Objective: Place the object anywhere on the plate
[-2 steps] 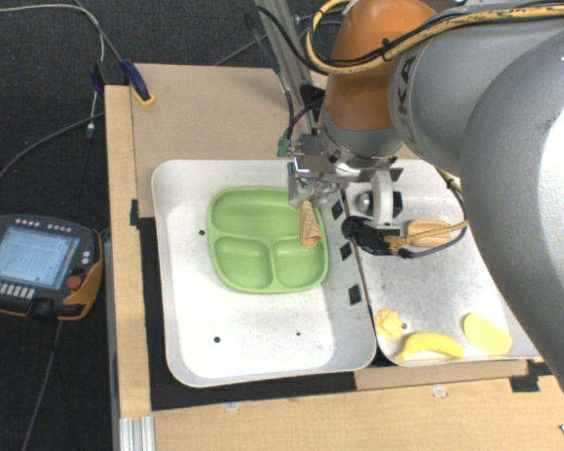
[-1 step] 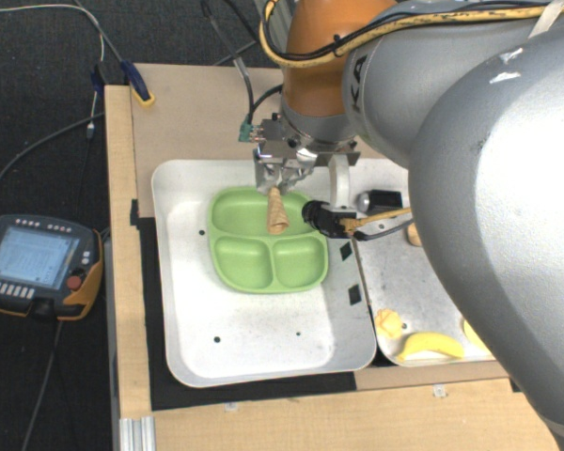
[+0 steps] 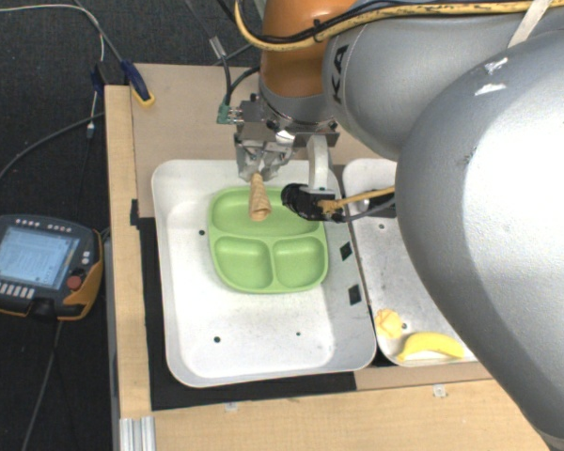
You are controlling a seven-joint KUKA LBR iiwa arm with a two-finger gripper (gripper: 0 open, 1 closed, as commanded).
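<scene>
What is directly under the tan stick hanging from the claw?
The tan stick hangs from the claw over the green plate, above its upper compartment. Whether its tip touches the plate cannot be told. The stick covers a strip of that compartment's floor.

Even, bright overhead light; glare on the white bin (image 3: pixel 183 346) and grey arm (image 3: pixel 489 186), soft shadows, mild blur throughout.

Tan bench (image 3: pixel 183 116) seen under and beyond the gripper (image 3: pixel 261 171). Two white bins are borne side by side: left bin (image 3: pixel 183 280) directly below the gripper, right bin (image 3: pixel 385 261) to its right. A black mat (image 3: pixel 148 280) is laid under the left bin.
</scene>
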